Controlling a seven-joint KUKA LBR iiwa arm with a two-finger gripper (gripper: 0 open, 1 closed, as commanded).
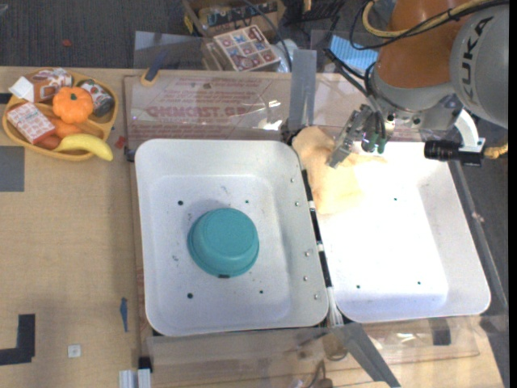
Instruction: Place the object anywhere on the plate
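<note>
wooden bench [65,241], cluttered dark floor [97,23]

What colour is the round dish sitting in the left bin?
Teal, a blue-green; the dish shows plainly in the overhead camera view.

Matt teal plastic plate [224,242], smooth white plastic bins [157,176], wooden bench [65,241]

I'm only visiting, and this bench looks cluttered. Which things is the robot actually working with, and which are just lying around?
For the job:
gripper
pale object beside it, in the right bin
teal plate in the left bin

Lying about:
tray of toy food, with banana
printed box behind the bins
</note>
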